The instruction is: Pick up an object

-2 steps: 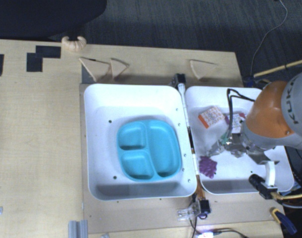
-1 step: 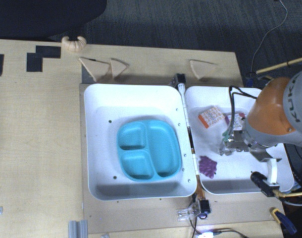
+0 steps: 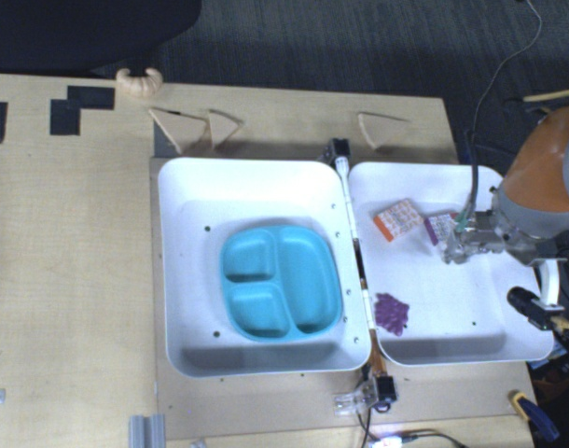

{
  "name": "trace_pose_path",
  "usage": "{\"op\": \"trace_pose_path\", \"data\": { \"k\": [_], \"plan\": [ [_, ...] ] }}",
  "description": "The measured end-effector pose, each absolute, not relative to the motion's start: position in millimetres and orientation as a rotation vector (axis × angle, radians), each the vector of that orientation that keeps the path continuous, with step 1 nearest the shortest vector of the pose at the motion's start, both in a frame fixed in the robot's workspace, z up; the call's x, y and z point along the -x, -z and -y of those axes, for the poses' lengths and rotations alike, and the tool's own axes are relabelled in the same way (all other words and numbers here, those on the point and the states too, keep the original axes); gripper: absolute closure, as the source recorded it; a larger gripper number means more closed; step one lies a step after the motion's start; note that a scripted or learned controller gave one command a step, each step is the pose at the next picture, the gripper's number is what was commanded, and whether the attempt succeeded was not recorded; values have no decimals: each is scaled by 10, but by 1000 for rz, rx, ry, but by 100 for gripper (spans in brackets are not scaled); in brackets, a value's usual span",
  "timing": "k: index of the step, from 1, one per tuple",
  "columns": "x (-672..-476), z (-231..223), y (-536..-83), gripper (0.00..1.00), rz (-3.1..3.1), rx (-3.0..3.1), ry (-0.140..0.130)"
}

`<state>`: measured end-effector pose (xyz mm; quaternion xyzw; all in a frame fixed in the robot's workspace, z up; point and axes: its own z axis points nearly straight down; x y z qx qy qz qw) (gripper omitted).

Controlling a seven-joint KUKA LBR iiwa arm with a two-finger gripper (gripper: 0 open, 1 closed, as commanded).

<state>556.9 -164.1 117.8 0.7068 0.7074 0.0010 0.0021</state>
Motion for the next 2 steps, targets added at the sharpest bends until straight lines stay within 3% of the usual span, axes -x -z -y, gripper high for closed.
{"op": "trace_pose_path", "data": {
  "k": [1, 2],
  "plan": [
    [-6541, 1996, -952, 100, -2215, -2199, -18],
    [-6702, 1382, -1427, 100, -2227, -2211, -6]
  ]
}}
